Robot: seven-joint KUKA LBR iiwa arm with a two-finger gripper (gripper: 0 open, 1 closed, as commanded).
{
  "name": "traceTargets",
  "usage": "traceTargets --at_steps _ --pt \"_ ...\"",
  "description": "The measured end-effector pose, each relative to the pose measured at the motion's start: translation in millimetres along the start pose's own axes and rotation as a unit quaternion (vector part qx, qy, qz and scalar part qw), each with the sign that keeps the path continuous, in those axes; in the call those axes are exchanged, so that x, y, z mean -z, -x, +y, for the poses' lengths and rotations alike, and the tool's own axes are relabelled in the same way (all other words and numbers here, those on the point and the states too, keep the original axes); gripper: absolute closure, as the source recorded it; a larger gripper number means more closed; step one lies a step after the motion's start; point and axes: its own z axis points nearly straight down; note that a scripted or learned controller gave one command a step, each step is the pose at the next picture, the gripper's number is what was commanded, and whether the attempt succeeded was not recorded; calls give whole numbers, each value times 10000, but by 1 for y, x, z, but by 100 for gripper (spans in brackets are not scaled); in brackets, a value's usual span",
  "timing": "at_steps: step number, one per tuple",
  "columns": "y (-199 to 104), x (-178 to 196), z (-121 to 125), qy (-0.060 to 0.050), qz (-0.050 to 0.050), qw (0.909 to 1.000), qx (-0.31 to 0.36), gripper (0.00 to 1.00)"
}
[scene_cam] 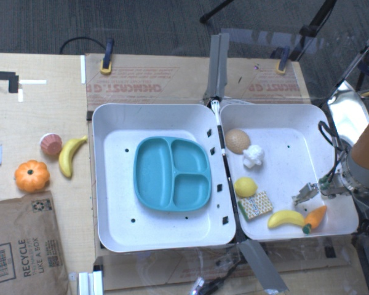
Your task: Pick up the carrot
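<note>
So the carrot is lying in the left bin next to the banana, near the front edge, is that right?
Not quite. In the camera view the carrot lies in the right bin, not the left. The rest holds: it is next to the banana, near the front edge.

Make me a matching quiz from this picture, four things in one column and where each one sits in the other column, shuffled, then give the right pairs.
Things:
1. carrot
2. teal divided plate
3. pumpkin
4. gripper

Places:
A. in the left bin
B. on the bench, outside both bins
C. right bin, near front corner, beside a banana
D. over the right bin, just above the carrot in the picture

Pairs: 1-C, 2-A, 3-B, 4-D
</note>
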Motion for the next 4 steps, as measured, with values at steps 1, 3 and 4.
traceTargets --at_steps 1,3,4 --pt "1 8 0 -1 -12 10000 -21 100" --pt "-11 8 17 7 -30 9389 3441 100" --pt "-38 0 97 4 -43 9102 4141 100"
